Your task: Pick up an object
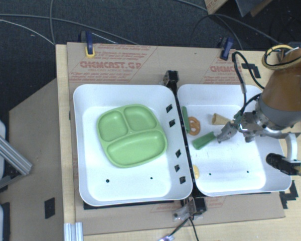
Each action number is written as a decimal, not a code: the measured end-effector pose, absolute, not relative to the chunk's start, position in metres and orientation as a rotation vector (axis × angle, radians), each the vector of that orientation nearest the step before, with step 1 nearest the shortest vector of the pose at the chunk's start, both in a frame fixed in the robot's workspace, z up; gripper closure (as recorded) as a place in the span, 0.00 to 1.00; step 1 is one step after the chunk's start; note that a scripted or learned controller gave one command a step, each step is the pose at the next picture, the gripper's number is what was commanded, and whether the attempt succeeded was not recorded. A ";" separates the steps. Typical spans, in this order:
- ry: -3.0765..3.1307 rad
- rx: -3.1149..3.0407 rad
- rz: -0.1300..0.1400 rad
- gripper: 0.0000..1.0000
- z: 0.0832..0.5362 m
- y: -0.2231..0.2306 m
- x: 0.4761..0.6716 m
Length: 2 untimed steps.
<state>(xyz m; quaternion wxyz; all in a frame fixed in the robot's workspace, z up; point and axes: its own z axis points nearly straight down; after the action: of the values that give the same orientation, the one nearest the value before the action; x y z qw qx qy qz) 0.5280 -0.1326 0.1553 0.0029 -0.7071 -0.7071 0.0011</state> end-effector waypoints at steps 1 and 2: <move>-2.218 -2.217 0.002 0.00 0.109 -0.127 0.535; -2.218 -2.217 0.003 0.00 0.083 -0.126 0.535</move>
<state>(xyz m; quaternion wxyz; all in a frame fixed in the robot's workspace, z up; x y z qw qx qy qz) 0.5346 -0.1263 0.0835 0.0026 -0.7070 -0.7072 0.0009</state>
